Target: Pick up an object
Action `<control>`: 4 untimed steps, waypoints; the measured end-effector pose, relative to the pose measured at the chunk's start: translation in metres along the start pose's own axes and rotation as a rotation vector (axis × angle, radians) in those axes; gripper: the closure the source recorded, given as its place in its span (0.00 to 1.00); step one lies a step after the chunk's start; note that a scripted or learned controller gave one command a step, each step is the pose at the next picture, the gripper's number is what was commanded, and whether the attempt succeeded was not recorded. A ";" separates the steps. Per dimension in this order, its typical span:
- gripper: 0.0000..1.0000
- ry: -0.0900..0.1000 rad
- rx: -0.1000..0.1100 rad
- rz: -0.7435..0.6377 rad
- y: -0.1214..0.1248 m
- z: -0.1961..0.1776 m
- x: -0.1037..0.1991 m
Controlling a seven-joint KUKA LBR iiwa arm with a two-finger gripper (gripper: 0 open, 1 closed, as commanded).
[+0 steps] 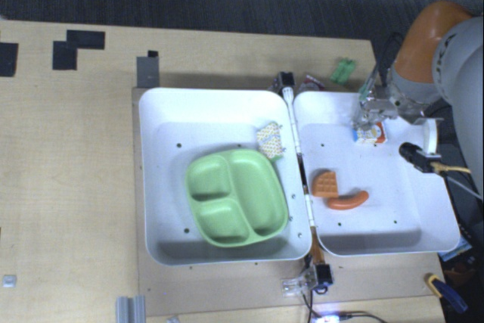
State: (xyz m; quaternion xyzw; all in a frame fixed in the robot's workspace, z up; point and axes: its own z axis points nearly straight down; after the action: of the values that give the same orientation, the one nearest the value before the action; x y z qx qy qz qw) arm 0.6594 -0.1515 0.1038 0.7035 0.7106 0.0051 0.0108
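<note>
My gripper (371, 116) hangs over the back right part of the right bin (393, 227), below the arm's orange band. Directly beneath its tip lies a small blue, white and red item (369, 135) on the bin floor; whether the gripper touches it I cannot tell. Nearer the front of the same bin lie an orange waffle-like piece (325, 183) and an orange sausage (348, 200), touching each other. The left bin (162, 163) holds a green divided plate (237, 196) and a small yellow patterned piece (269, 138) by its right wall.
A green object (342, 70) lies on the bench behind the right bin. A black part (414, 155) juts over that bin's right rim. The divider between the bins (296, 155) runs close to the waffle piece.
</note>
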 end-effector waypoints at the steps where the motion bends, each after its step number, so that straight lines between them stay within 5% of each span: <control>1: 1.00 0.005 0.014 0.007 0.011 -0.130 -0.056; 2: 1.00 0.010 0.018 0.004 0.014 -0.130 0.044; 3: 0.00 0.008 0.019 0.005 0.013 -0.130 0.043; 4: 0.00 0.009 0.022 0.007 -0.012 0.010 0.064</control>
State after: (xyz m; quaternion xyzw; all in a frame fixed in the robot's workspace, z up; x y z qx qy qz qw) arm 0.6473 -0.0872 0.0932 0.7060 0.7082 0.0005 -0.0002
